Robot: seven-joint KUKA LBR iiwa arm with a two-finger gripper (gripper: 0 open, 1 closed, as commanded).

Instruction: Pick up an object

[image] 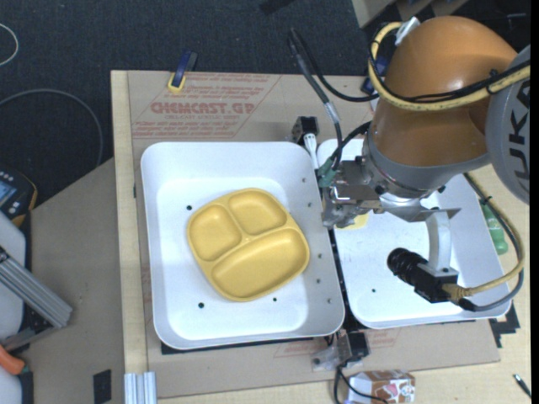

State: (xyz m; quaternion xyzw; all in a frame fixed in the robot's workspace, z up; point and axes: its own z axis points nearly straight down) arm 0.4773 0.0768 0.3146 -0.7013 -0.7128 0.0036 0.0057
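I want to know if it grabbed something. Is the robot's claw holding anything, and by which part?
It cannot be told. The claw sits by the bins' shared edge, hidden under the arm, away from the yellow tray.

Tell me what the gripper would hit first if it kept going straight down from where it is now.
Probably the floor of the right bin near its left wall: the gripper points down there. Something small and yellowish sits beneath it, but depth is unclear.

The arm's orange band (438,57) and grey wrist cover the pincer (344,204) from above, so its fingertips are lost to sight, as is much of the right bin (379,301) beneath. A green object (495,225) right of the pincer is half hidden. The arm is cut off at the right edge.
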